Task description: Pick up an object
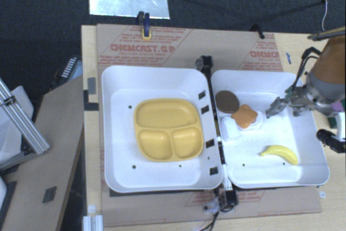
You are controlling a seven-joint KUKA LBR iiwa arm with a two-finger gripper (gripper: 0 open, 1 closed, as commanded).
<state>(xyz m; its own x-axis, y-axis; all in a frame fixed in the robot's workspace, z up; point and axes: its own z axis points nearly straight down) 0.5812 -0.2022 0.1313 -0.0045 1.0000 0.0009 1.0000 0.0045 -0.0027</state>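
The only words that can be read are printed in red on the brown protective sheet that covers the table under the two bins. Far from the gripper, beyond the bin that is away from it, the sheet carries the word "CHEMCAST" followed by letters that look like "GP" — the last letters are not sharp. Nearer to the gripper, behind its own bin, a second red print of the same kind stands at a slant, and it is too blurred to be spelled out.
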